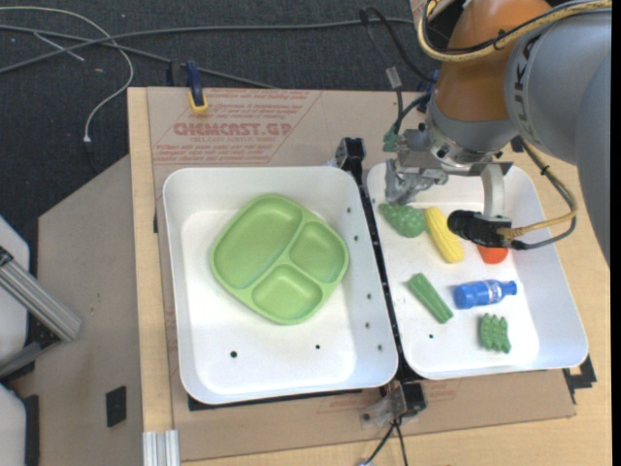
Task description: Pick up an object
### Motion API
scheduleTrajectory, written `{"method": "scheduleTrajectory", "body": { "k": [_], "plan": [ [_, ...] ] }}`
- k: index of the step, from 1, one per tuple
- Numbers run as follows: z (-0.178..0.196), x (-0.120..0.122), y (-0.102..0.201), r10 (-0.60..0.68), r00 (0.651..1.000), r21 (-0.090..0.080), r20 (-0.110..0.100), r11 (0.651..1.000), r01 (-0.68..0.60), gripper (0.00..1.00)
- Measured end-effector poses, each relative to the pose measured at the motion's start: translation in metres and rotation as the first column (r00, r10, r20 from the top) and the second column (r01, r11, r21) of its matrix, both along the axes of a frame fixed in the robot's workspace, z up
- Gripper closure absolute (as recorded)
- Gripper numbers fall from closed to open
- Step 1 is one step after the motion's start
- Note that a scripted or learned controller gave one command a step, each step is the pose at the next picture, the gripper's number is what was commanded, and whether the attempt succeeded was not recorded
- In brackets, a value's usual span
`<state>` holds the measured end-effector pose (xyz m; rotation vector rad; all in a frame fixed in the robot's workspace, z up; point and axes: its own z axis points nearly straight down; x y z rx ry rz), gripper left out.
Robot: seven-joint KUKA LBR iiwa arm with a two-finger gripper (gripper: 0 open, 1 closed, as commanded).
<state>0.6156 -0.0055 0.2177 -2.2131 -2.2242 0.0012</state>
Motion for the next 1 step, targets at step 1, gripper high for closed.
{"method": "scheduleTrajectory", "body": {
  "k": [1],
  "plan": [
    [0.0136,0.0009,0.0584,0.002,1.0,0.001,0.006,1.0,-0.002,1.0]
  ]
}}
